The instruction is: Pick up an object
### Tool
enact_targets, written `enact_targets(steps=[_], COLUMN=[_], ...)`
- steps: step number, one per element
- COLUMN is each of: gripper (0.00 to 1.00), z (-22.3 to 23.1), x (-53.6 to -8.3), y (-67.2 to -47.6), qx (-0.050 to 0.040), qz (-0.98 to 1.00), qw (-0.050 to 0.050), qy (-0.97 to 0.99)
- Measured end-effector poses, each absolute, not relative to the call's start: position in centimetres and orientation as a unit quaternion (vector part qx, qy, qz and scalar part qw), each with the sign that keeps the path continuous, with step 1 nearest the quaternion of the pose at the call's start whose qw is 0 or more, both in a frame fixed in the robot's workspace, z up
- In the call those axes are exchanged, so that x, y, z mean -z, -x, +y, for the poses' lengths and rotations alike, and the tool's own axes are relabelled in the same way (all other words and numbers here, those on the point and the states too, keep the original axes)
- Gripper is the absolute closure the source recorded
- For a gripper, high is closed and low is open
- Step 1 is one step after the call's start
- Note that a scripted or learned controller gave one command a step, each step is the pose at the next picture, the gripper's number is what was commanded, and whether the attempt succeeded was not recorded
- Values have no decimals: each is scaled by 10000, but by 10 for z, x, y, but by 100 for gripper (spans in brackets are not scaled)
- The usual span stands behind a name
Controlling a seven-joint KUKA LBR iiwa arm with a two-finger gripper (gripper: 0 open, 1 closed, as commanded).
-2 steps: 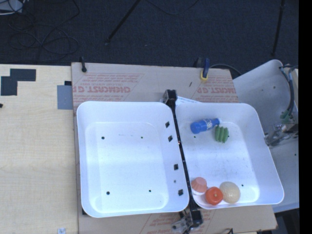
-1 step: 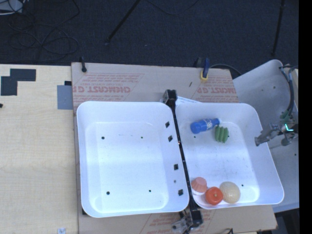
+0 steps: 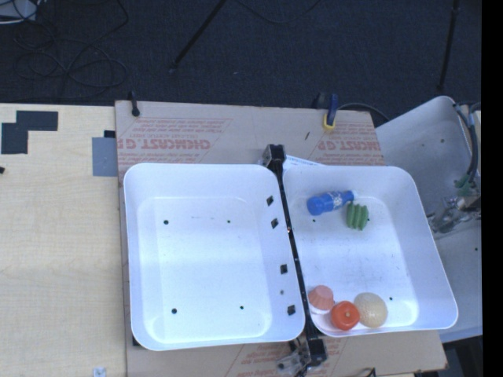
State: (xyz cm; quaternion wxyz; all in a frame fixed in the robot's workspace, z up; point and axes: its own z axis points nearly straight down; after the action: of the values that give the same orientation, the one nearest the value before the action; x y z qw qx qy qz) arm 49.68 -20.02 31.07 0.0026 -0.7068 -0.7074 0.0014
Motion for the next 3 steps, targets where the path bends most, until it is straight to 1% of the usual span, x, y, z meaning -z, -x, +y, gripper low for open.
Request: enact_targets(steps=[1, 2, 3], gripper=[0, 100, 0], z=[-200, -201, -201], x=[-310, -320, -320], y=[-497, -497, -497], qx=[-17, -18, -20], qz=[-7070, -7084, -7082], qw=[29, 32, 34], qy=[7072, 7058, 7060])
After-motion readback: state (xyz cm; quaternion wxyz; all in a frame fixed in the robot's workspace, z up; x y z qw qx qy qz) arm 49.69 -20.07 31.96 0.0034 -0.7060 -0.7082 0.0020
